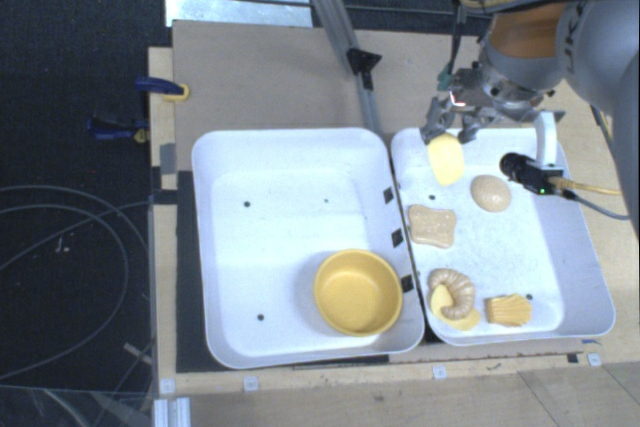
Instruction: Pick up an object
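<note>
My gripper (pixel 453 127) hangs over the far left corner of the right bin (pixel 580 275). A pale yellow rounded object (pixel 446 161) sits between its two dark fingers, its top end pinched and its body hanging below them. The gripper is shut on this yellow piece. In the same bin lie a beige egg-shaped item (pixel 490 193), a tan bread-like slice (pixel 432 226), a curled tan pastry (pixel 452 293) and an orange-yellow wedge (pixel 508 310).
The left bin (pixel 270 205) holds a yellow bowl (pixel 357 290) near its front right corner. A grey pole (pixel 335 5) slants down to the bench behind the bins. A black device with a cable (pixel 528 172) hangs off the wrist above the right bin.
</note>
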{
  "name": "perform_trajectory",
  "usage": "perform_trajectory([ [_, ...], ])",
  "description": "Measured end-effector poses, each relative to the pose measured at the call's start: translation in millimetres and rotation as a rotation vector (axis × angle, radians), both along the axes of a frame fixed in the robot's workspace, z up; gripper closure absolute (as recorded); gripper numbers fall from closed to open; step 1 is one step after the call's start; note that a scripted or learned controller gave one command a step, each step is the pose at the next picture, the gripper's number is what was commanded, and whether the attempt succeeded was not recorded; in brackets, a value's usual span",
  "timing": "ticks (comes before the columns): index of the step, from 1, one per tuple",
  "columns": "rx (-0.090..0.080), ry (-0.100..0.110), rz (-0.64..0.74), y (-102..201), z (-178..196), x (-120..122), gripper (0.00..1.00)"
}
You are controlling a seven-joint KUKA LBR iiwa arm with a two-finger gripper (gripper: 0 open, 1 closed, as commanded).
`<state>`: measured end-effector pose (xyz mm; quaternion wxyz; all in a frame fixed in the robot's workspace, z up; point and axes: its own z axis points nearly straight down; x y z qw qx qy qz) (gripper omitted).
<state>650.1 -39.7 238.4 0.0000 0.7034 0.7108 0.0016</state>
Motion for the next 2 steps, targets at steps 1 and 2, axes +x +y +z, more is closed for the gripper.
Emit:
perform_trajectory([
  [1,0.000,0.000,0.001,59.0,7.2,-9.6,1.00],
  [2,-0.001,0.002,0.000,117.0,7.4,-29.6,1.00],
])
